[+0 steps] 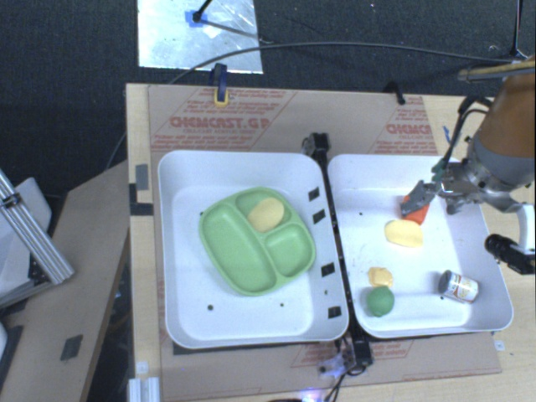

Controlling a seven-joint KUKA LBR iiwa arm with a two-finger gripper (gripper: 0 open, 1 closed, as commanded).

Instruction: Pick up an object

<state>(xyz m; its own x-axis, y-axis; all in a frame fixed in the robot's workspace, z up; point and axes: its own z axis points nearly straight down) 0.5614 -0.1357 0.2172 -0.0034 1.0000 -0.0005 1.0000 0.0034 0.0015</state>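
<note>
The right bin holds several small things. An orange-red wedge lies near its upper right, and a pale yellow lump sits just below it. Lower down are a small yellow piece, a green ball and a little can on its side. My gripper reaches in from the right and hangs right over the top of the orange-red wedge, touching or nearly touching it. The wedge still looks level with the bin floor.
In the left bin a green divided plate carries a yellow lump in its upper compartment. A black divider with clips runs between the bins. The arm's grey body covers the right bin's far right corner.
</note>
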